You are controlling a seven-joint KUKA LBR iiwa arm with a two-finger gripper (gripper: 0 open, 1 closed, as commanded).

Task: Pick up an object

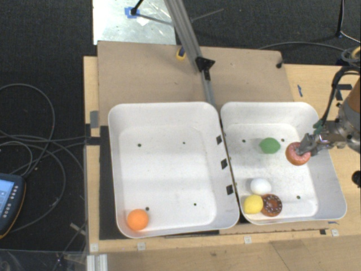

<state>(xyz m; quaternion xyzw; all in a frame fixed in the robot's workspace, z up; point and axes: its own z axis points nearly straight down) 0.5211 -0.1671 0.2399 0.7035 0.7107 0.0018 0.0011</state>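
Orange ball (137, 219): nearest the camera, in the left bin (163, 112), close to its near-left corner, well apart from everything else.
Chocolate doughnut (272, 205): near edge of the right bin (265, 110), lying flat, touching the yellow ball (253, 204) on its left.
White ball (260, 186): just behind the yellow ball, touching or almost touching it.
Pink doughnut (295, 155): the thing at the gripper — a round ring, so it has no long axis to speak of; it seems tipped up a little rather than flat, though this is hard to judge. It sits by the right wall of the right bin, about halfway back.
Gripper (306, 148): comes in from the right, its tip right at the pink doughnut's upper right edge. Whether the fingers are spread or closed on the doughnut cannot be told.
Green ball (269, 145): just left of the pink doughnut, a small gap between them.
Arm (347, 126): grey, reaching in over the bin's right rim.
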